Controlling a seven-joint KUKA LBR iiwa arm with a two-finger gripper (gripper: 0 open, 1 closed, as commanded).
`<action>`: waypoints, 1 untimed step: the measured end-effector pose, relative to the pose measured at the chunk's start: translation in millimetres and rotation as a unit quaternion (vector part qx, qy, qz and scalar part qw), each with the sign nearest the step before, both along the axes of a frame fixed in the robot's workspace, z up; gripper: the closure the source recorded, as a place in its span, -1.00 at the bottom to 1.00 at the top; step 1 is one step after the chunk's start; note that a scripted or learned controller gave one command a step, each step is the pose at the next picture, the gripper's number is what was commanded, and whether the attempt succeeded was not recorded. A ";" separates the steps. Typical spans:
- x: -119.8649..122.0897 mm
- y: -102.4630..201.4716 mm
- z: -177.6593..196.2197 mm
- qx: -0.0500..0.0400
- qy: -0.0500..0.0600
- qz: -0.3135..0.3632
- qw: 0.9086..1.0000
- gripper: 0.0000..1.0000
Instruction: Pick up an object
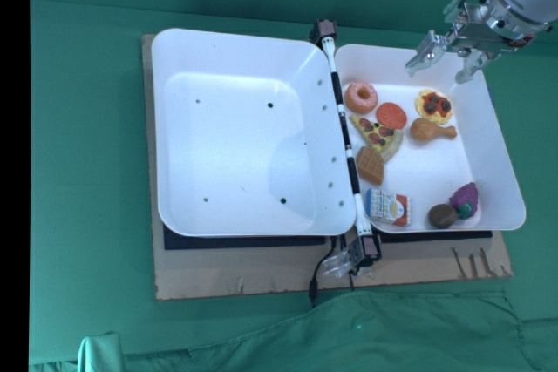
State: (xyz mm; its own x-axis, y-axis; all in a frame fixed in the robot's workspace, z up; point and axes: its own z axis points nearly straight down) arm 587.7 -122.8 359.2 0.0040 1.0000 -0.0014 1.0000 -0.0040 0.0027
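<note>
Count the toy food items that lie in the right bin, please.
9: donut, red disc, small pizza, drumstick, pizza slice, waffle, carton, brown ball, purple piece. None seem hidden.

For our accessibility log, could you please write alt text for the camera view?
The open gripper hangs above the far edge of the right bin, holding nothing. That bin holds toy food: a donut, pizza slice, drumstick, waffle and more. The left bin sits alongside.
</note>
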 end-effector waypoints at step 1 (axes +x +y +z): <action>0.0 0.0 0.0 0.000 0.000 0.000 1.000 -1.00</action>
State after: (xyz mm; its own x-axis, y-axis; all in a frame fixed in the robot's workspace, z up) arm 587.7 -122.8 359.3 0.0040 1.0000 -0.0014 1.0000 -0.0040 0.0028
